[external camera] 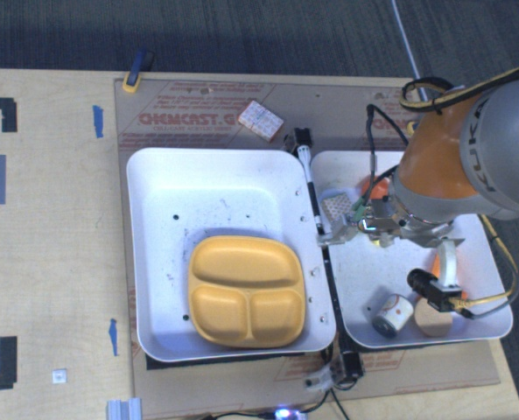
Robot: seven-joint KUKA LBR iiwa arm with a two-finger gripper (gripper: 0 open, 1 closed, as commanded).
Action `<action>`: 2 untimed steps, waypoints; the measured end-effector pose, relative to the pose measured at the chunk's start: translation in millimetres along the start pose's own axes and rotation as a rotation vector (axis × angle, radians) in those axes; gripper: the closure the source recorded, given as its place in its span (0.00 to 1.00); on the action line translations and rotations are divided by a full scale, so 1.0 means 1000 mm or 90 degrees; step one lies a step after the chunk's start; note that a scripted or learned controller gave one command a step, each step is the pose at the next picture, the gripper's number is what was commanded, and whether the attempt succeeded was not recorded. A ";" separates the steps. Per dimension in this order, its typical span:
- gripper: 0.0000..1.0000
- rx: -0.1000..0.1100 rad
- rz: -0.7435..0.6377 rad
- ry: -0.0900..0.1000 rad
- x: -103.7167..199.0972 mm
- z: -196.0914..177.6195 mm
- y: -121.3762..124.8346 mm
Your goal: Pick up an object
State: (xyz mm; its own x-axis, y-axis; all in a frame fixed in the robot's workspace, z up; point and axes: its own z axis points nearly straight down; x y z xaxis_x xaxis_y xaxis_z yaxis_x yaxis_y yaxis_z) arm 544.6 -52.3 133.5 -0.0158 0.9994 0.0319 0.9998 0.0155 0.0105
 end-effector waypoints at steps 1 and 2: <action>0.00 0.000 0.000 0.000 0.000 0.000 0.000; 0.00 0.000 0.000 0.000 0.000 0.000 0.000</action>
State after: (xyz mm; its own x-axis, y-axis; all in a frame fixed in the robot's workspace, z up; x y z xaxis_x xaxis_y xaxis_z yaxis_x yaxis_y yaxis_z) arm 544.6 -52.5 133.5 -0.0152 0.9994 0.0312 0.9998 0.0149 0.0113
